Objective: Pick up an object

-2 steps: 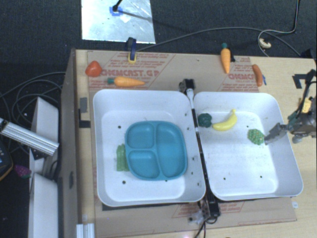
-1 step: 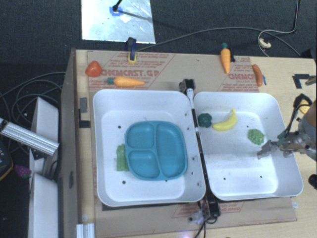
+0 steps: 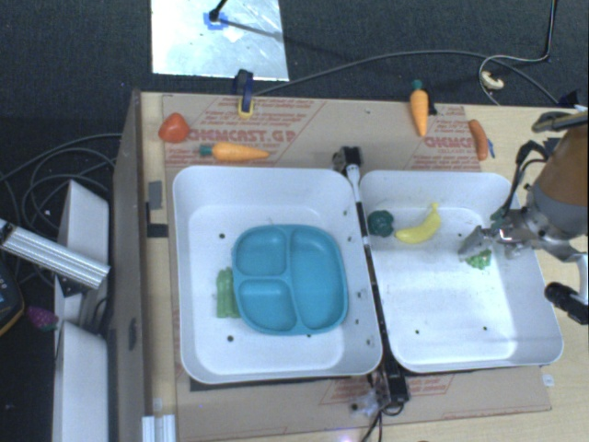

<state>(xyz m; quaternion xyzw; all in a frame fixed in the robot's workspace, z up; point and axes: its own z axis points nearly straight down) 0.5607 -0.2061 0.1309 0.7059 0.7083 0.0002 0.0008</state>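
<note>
My gripper [image 3: 482,244] reaches into the right bin [image 3: 460,339] from the right, low over its right side. A small green object [image 3: 479,261] lies just under the fingertips, partly covered by them; whether it is held cannot be made out. A yellow banana [image 3: 419,226] lies at the bin's upper left, and a dark green broccoli-like piece [image 3: 380,221] sits beside it near the divider.
The left bin [image 3: 202,339] holds a blue sectioned plate [image 3: 288,278] with a green strip [image 3: 225,294] at its left. On the cardboard behind the bins lie carrots [image 3: 233,152] [image 3: 420,109] [image 3: 479,139] and a red tomato-like piece [image 3: 173,128].
</note>
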